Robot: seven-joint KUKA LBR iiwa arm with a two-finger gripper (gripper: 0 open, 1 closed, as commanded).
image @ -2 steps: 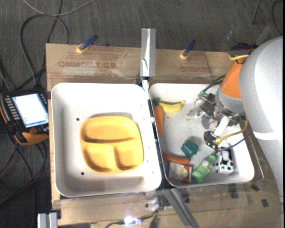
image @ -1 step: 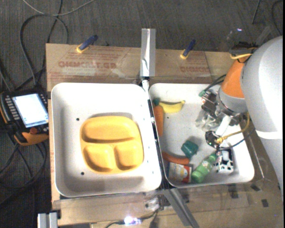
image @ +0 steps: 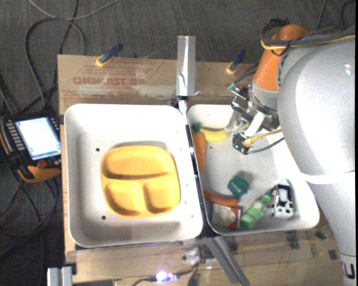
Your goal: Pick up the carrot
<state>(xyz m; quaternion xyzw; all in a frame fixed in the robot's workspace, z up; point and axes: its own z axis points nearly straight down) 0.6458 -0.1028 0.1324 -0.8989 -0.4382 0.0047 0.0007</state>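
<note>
The carrot [image: 198,150] lies in the right bin [image: 307,218], hard against its left wall, long axis running along that wall, its leafy end toward the bin's far corner. Nothing rests on top of it that I can see, though a yellow, banana-like piece [image: 213,135] sits just beside its upper end, touching or nearly so.

My claw [image: 241,131] hangs over the far part of the same bin, to the right of the carrot and beyond the yellow piece, apart from the carrot. From this slant I cannot tell whether my fingers are spread or closed; nothing shows between them. So I judge I am in the approach: the carrot is not grasped and not lifted.

The next move, as I read it, calls for shifting toward the carrot's left-wall position, turning the wrist so the fingers straddle its narrow width, and coming down on its middle. The wall is the trouble: one finger must fit between carrot and bin side, and the yellow piece crowds the upper end.

Further from the carrot, toward the near end of its bin, lie a red sausage-like item [image: 222,198], a teal block [image: 238,185], a green bottle [image: 256,212], a small carton [image: 225,217] and a black-and-white object [image: 283,200].

Left of the carrot, past the shared walls, the left bin [image: 83,159] holds a yellow divided tray [image: 141,179].
</note>
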